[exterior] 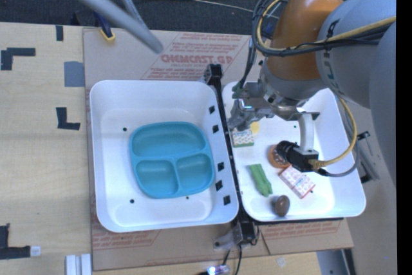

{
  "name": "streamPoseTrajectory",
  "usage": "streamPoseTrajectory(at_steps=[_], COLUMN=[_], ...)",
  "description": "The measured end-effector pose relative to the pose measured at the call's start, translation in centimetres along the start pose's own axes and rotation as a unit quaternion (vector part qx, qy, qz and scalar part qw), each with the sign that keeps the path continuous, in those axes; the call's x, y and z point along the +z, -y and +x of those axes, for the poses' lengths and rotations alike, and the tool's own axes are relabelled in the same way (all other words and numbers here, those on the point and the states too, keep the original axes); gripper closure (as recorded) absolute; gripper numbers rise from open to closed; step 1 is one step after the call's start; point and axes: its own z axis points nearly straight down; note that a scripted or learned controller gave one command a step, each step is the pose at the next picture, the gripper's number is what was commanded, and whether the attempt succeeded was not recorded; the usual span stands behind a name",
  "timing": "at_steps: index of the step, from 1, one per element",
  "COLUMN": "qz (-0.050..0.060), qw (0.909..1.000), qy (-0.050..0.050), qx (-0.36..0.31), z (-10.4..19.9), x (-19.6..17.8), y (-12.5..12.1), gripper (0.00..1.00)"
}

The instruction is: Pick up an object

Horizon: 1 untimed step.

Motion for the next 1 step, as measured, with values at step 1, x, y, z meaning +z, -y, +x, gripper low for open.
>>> streamPoseTrajectory(at_steps=[1], qz=[0.000], qw=[1.0000], qy=[0.000], qx=[0.000], z=[6.21], x=[1.00], y=[-0.59], gripper=[1.00])
